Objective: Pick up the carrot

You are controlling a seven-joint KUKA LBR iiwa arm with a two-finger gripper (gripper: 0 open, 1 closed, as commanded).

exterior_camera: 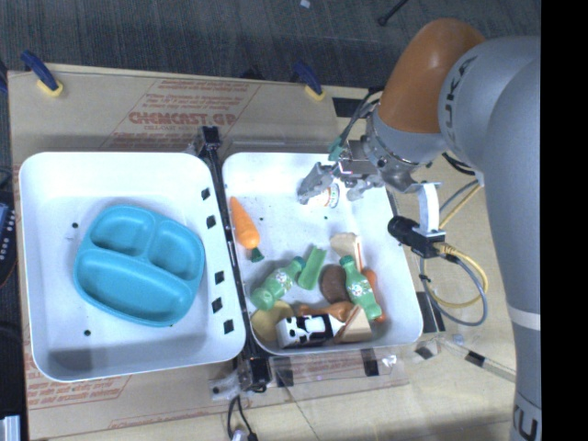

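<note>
Nearest cam: toy pile (322, 297) at 6 o'clock end of right bin (276, 168); black-and-white cow-print piece (308, 331) lowest, w/ brown bits around it.
Gripper: (317, 186) over upper part of right bin, approx 12 o'clock of the pile, above bare white floor.
Finger state: can't tell how far apart, metal tips blur together; nothing seen between them.
Wrist: grey housing w/ cables at 3 o'clock of gripper, orange band (427, 67) above it toward 1 o'clock, big grey arm (501, 182) runs down right side of view.
Carrot: (243, 223) orange, lying on right bin floor near its left wall, roughly 8 o'clock from gripper, well apart from it; green stub end points toward 5 o'clock. Not touching gripper.
Pile detail: green bottles (360, 285) and green pieces at 4–5 o'clock of carrot; beige item (344, 243) at top of pile; slim orange item along pile's 3 o'clock edge, can't tell what.
Left bin: (55, 182) at 9 o'clock of right bin, walls touching along black clips; holds blue divided plate (138, 265), three compartments.
Bench: cardboard sheet (184, 108) w/ red print under both bins; blue clamps (41, 72) at 11 and 12 o'clock edges.
</note>
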